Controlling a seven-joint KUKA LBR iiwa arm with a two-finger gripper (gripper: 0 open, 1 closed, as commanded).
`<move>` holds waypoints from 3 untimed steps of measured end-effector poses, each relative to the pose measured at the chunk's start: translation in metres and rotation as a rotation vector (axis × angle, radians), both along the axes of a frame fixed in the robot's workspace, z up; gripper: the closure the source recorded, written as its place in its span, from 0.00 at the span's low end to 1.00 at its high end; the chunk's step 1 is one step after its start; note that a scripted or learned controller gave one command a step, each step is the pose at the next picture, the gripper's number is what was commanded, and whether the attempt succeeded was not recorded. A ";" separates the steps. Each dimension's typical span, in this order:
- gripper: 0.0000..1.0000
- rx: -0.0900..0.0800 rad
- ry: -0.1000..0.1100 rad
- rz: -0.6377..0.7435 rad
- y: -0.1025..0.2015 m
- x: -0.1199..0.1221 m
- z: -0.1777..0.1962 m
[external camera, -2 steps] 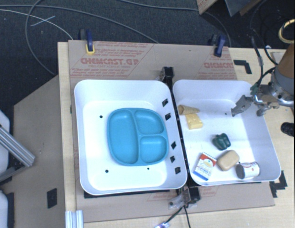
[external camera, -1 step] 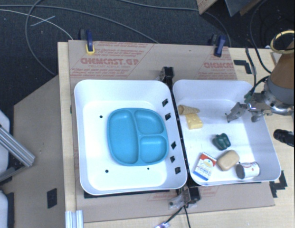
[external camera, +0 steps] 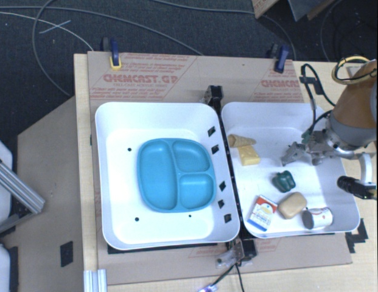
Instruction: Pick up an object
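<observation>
Arm: we see it coming in from the right, orange band cut off by the frame edge, wrist hanging over the right bin (external camera: 262,111).
Gripper: the gripper (external camera: 296,155) sits low over the middle of the right bin, pointing left. It's a grey tangle from up here, so we honestly cannot tell how far apart it stands or whether it has anything.
Green object: small dark green thing (external camera: 284,179), just below the gripper, apart from it. Too small for us to name properly.
Yellow bits: a pale yellow block (external camera: 249,156) with a tan wedge-like piece (external camera: 240,141) touching its top, near the bin's left wall.
Front row: a red and white little carton (external camera: 263,212), a tan rounded lump (external camera: 292,205) right beside it, and a white can-like cylinder (external camera: 317,218) lying on its side, label unreadable.
Left bin: the left bin (external camera: 109,163) holds a blue three-compartment tray (external camera: 175,174) roughly centred.
Worktop: the worktop (external camera: 146,72) is brown board with red lettering, partly covered by the bins; blue clamps (external camera: 115,53) at the back edge.
</observation>
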State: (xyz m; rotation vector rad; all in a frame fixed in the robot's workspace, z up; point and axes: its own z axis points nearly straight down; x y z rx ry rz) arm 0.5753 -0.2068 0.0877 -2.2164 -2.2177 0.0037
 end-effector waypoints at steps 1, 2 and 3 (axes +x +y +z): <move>1.00 -0.002 -0.008 0.000 -0.001 0.002 0.015; 1.00 -0.005 -0.012 0.001 0.003 0.007 0.060; 1.00 -0.005 -0.013 0.001 0.009 0.010 0.106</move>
